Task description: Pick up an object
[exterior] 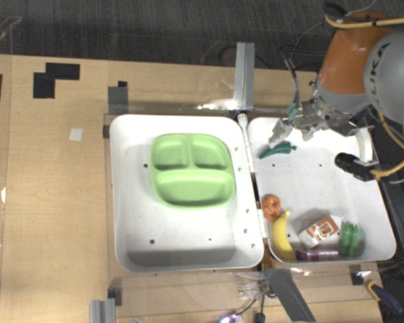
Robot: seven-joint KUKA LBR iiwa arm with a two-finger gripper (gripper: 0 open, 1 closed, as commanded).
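Two bins here: left bin (121, 200) has a green tray (190, 169). Gripper (281, 134) hangs at the right bin's (370, 207) 11 o'clock corner, just above a teal thing (277, 151); can't tell its opening. Banana (281, 235) sits around 7 o'clock.

Place: a robotics lab, a test cell set up for picking trials.
Desk: a plywood desk (47, 200) carried two shallow white bins (131, 247) set side by side, with metal brackets (244, 73) fixed at their edges.
Markers: black squares and blocks (54, 78) were stuck to the wood.
Arm: a grey industrial arm with an orange band (347, 62) reached in, loose cables (363, 20) trailing along it.
Floor: dark carpet (155, 12) lay beyond the desk.
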